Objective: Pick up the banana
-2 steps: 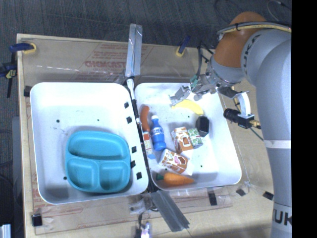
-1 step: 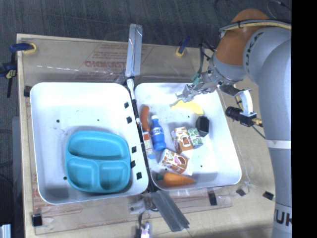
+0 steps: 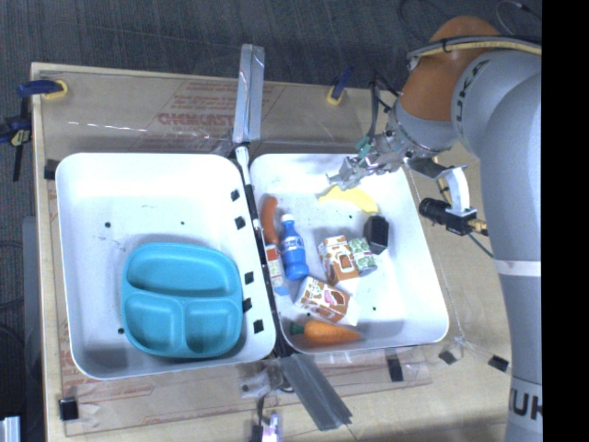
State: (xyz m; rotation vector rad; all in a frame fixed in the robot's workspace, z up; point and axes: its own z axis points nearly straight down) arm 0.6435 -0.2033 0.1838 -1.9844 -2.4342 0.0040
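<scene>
The banana [image 3: 355,197] is a pale yellow piece lying at the back of the right bin [image 3: 419,284], near its far wall. My gripper [image 3: 352,168] hangs just above the banana's back edge, on the end of the grey arm with the orange band [image 3: 433,86]. The gripper's body hides part of the banana's top, and I cannot make out whether the two touch.
The right bin also holds a black block [image 3: 376,232], two printed snack cartons [image 3: 348,258] [image 3: 324,300], a blue bottle [image 3: 293,247], a sausage [image 3: 268,217] and a carrot [image 3: 324,332]. A blue divided tray [image 3: 184,297] lies in the left bin [image 3: 92,201].
</scene>
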